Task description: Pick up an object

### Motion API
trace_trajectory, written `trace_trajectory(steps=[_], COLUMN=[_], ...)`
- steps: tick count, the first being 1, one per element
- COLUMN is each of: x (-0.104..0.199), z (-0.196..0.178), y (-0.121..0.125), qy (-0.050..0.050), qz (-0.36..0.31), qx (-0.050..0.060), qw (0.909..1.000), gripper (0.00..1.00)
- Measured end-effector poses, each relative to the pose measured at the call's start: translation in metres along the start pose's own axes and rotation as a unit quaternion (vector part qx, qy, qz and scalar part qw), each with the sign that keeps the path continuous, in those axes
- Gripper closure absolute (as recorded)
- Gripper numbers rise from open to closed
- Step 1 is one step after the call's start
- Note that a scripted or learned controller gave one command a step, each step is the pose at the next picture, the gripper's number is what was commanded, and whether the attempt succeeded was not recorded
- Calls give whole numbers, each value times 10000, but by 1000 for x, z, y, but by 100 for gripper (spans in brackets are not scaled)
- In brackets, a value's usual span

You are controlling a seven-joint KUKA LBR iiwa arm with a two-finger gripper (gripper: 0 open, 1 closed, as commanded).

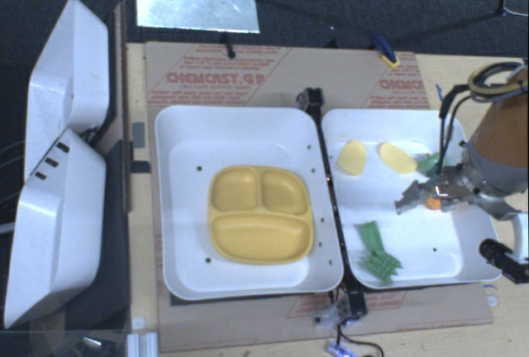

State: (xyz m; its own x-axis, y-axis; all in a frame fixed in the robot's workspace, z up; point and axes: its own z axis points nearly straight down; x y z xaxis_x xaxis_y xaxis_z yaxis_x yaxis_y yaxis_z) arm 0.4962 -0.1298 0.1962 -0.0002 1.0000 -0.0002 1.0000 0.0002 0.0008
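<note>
My gripper (416, 198) reaches in from the right and hangs low over the middle of the right bin (413, 268). A small orange object (433, 202) shows right at the gripper; I cannot tell whether it is held. A small green piece (429, 164) lies just behind the gripper. Two pale yellow objects (352, 157) (397, 158) rest toward the bin's back, left of the gripper. A green leafy toy (376, 252) lies near the front of the bin, below and left of the gripper.
The left bin (186, 182) holds a yellow divided plate (261, 212). A black clamp (311, 98) sits where the bins meet at the back. White equipment (62, 157) stands at the far left. Cables run along the arm (496, 149) at the right.
</note>
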Motion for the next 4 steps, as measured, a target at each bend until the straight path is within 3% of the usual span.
trace_trajectory(steps=[1,2,3,4], x=[0,41,83,125], z=[-11,-17,-11,-69], y=[0,-10,29,-9], qy=[-2,5,4,9], qz=[-3,-16,-21,-22], qx=[-6,-3,0,-25], qw=[10000,10000,10000,10000], gripper=[100,100,100,100])
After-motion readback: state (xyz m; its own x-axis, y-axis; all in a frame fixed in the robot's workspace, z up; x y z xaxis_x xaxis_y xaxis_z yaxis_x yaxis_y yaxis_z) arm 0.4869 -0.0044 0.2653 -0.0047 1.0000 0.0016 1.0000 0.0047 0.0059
